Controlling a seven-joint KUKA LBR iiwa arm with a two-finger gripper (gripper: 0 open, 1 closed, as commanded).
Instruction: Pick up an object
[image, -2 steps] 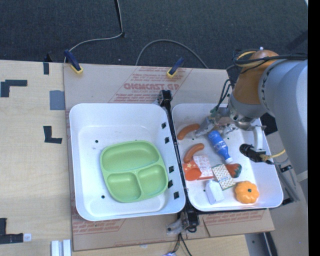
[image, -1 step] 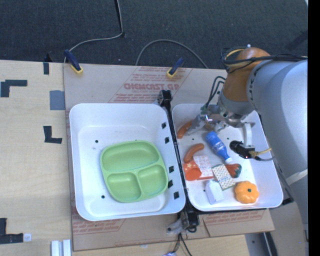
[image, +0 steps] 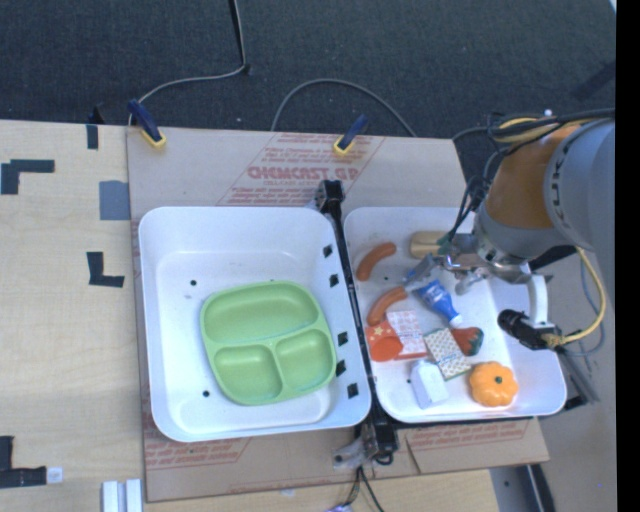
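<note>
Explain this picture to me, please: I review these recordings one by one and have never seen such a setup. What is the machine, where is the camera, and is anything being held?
The single camera is fixed above a bench and looks down at a slant. The grey machine with the orange band is a robot arm reaching in from the picture's right. Its gripper hangs low over the right bin, close to a blue packet; I cannot tell whether it grips anything.

Two shallow white bins sit side by side. The left bin holds a green divided plate. The right bin holds small toy foods: a sausage, a small orange pumpkin, a white block and a few other pieces.

The job is to pick up one object.
</note>
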